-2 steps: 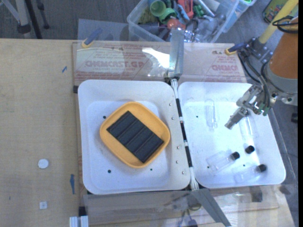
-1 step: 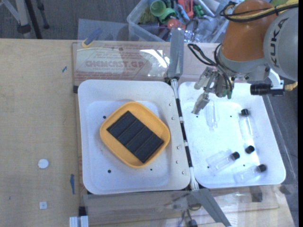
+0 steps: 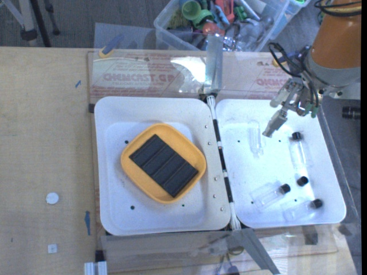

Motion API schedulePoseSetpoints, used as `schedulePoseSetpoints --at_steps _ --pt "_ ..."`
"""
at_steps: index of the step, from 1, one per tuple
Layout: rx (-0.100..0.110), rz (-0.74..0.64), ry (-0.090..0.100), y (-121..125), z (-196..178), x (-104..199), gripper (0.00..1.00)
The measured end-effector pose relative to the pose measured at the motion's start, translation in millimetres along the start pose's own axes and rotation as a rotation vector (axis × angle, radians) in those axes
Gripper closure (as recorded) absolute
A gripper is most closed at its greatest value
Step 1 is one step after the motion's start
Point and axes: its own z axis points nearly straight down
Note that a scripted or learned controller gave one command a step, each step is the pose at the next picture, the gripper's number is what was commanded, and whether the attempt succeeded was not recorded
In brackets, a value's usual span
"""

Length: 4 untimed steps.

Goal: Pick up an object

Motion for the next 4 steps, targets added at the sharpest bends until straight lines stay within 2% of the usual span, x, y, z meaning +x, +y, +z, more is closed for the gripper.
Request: schedulePoseSetpoints --at_steps 1,2,3,4 --pt "0.001 -0.143 0.007 -47.8 25.8 44.0 0.0" --pt "-0.001 -0.461 0.007 -0.5 67.6 36.7 0.0" --pt "-0.005 -0.457 -0.001 -0.1 56.1 34.6 1.0" --pt "0.001 0.333 0.0 13.3 -75.7 20.4 1.0"
